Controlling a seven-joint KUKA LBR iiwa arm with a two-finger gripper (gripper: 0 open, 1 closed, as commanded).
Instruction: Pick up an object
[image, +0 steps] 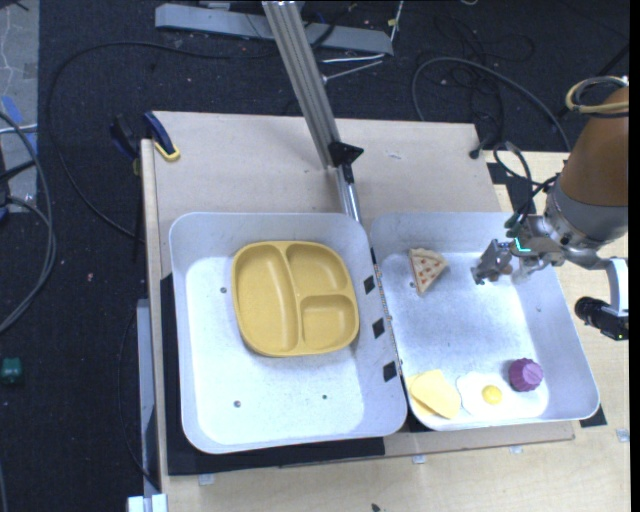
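Arm (590, 170) is reaching in from the right, grey body with the orange band showing above the wrist. Gripper (492, 265) is hanging over the right bin (560, 330), in its far half, toward the right wall. Jaw state: cannot tell, the tip is small and dark against the bin floor. Nothing is visibly sitting between the tips.

Right bin contents: pizza slice (427, 270) is lying in the far-left part, just left of the gripper but apart from it. Along the near edge three toys are sitting in a row: yellow piece (434, 394) at near left, fried egg (486, 393) touching or just beside it, purple piece (524, 375) to the right of the egg, near the bin's near-right corner. All three are well apart from the gripper.

Left bin (200, 300) is carrying a yellow divided plate (295, 298), three compartments, lying flat in the far half.

A metal pole (310, 90) is slanting up from between the two bins toward the far side. Black cables (70, 180) are trailing over the dark floor on the left.
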